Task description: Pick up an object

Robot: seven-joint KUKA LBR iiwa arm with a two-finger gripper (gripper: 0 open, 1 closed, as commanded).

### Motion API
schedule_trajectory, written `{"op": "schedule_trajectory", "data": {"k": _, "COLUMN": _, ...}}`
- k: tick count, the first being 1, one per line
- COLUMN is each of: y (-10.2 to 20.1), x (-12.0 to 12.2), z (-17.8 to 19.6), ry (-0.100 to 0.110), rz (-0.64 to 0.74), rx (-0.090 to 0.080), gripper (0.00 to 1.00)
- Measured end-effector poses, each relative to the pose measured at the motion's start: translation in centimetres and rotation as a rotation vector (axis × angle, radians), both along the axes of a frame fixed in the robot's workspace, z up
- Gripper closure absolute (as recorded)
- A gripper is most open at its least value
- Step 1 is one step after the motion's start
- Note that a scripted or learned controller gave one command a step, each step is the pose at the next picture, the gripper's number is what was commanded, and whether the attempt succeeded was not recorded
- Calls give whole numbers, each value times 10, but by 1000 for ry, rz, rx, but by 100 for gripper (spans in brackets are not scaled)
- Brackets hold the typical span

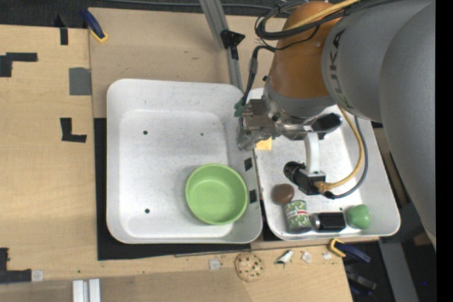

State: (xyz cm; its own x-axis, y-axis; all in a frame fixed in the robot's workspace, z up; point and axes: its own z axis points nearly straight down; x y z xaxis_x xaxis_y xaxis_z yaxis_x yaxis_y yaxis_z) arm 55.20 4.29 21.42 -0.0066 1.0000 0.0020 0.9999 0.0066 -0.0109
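My gripper (248,132) hangs low over the left edge of the right bin (382,187), close to the wall shared with the left bin (141,124). A small yellow piece (264,145) lies just to the gripper's right, partly hidden by it. Along the front of the right bin sit a brown round object (283,192), a green-labelled can (296,215), a black object (327,222) and a green ball (359,216). A light green bowl (216,194) stands at the front right of the left bin. The arm's bulk hides the back of the right bin.
A cookie-like disc (246,266) and small white scraps (284,257) lie on the bench in front of the bins. A grey pole (212,10) slants down behind the bins. Blue-and-yellow clips sit at the bench's back left (95,26) and front right (345,250).
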Motion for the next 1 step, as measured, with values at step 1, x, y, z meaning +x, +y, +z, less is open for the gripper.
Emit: {"op": "schedule_trajectory", "data": {"k": 1, "y": 53, "x": -30, "z": 13, "ry": 0, "rz": 2, "rx": 2, "gripper": 100}}
